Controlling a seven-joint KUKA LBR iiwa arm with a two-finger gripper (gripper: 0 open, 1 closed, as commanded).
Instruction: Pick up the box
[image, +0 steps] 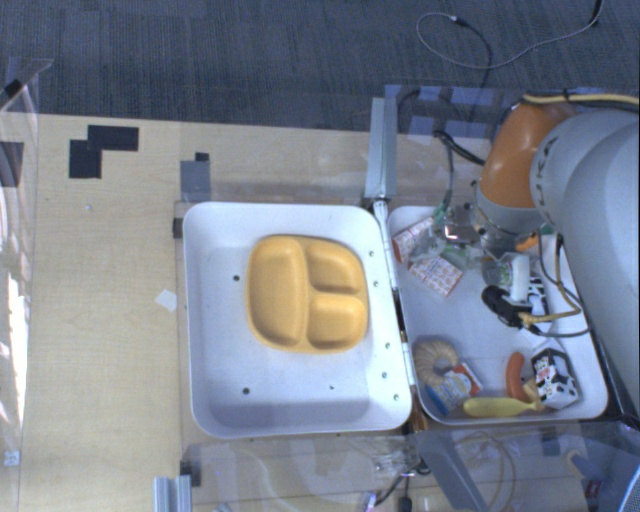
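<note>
While the banana (497, 407) lies at the right bin's (470, 330) near edge, the box (436, 273) sits at its far-left corner. Gripper (462, 236) hovers just above it; grip state unclear. Approach step; next needs a clean descent.

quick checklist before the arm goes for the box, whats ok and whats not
1. Gripper over the right bin, at its far end: ok.
2. Box located: cannot tell for sure; the red-and-white printed packet below the gripper looks most likely.
3. Box held by the gripper: cannot tell; the wrist hides that spot.
4. Room around the packet: not ok; a second printed packet lies right beside it.
5. Other items apart from the grasp spot: ok; the banana and black-and-white item sit at the near end.
6. Left bin holds a yellow tray: ok, out of the way.
</note>
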